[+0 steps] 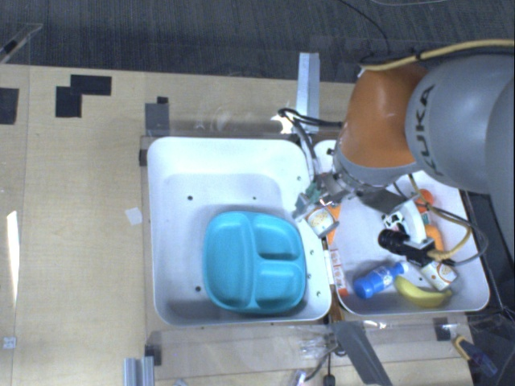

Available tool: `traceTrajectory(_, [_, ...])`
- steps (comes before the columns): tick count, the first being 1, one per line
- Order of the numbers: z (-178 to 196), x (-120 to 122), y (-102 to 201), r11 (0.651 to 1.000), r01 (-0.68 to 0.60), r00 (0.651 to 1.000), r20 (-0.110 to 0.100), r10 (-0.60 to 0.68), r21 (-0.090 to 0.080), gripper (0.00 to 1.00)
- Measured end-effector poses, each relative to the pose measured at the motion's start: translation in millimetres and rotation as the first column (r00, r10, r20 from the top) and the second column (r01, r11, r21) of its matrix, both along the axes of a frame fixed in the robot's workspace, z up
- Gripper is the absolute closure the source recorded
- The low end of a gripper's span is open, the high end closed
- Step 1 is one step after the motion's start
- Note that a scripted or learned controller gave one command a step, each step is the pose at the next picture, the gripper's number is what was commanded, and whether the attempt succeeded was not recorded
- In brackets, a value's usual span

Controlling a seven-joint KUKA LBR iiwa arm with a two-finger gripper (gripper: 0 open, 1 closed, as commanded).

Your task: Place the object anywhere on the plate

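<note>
The blue plate [256,260] sits bare near the left bin's [173,215] front right corner, so placement remains undone. The gripper [322,202] hovers over the wall between the bins; its state cannot be told. Candidate objects, a banana [422,293] and blue bottle [378,281], lie along the right bin's [475,296] front edge.

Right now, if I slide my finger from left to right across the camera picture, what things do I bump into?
Light blue divided plastic plate → small blue plastic bottle → yellow banana.
</note>
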State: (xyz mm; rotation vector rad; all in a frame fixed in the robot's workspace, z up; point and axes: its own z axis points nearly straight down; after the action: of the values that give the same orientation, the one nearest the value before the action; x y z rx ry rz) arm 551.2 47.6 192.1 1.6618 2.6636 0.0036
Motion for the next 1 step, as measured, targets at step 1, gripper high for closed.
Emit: traceTrajectory(1, [0.2,0.1,-0.4,1.0,0.001,1.0,0.001,-0.001,0.0,0.0])
